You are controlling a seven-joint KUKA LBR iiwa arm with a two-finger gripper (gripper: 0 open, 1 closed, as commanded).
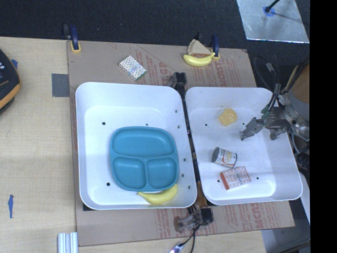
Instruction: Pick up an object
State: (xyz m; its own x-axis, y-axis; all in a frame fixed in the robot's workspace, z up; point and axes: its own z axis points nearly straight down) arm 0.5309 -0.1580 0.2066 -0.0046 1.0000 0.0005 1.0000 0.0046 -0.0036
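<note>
The right bin (279,191) holds a yellow spongy piece (227,116), a small can (224,156) lying on its side, and a red-and-white packet (235,177). My gripper (261,132) hangs over the right part of this bin, to the right of the yellow piece and above the can. It is open, its fingers spread with nothing between them. The left bin (89,141) holds a blue divided plate (144,158), with a banana (158,195) at the plate's near edge.
On the cardboard behind the bins lie a second banana (198,59) with a sandwich-like wedge (199,47) and a patterned packet (132,67). A black and yellow device (6,78) sits at the far left. Clamps (180,79) join the bins.
</note>
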